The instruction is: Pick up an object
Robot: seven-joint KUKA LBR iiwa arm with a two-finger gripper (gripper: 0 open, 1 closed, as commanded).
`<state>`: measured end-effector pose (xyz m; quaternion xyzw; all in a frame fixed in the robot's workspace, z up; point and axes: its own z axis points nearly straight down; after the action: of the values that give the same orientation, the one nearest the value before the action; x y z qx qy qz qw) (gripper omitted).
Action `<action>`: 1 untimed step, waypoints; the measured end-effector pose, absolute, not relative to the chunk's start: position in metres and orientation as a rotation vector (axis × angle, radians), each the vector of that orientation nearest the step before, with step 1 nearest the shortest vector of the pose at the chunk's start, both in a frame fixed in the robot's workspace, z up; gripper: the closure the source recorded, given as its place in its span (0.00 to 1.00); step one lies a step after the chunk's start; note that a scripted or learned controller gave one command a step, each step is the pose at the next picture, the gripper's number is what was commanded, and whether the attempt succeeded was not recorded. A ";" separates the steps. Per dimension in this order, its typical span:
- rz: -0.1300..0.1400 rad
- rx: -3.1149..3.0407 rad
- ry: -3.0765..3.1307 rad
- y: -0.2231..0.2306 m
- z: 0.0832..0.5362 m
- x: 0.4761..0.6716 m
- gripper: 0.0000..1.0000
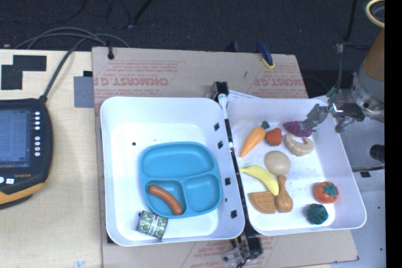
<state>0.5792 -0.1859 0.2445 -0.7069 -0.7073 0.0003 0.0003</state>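
The right shallow white plastic bin [352, 198] is crowded toward nine o'clock; bare floor lies at three. The two-finger metal gripper [312, 122] hovers at twelve o'clock, touching the purple toy piece [296, 128]; its opening is unclear.

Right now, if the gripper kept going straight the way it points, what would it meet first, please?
Probably the purple toy: the gripper points down-left from the right bin's upper right, its tip at that toy. Depth is unclear from this slanted view.
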 end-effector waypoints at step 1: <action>-0.013 -2.230 -2.235 -0.169 0.496 0.568 0.00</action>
<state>0.5678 -0.1693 0.4957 -0.7063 -0.7079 -0.0042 -0.0077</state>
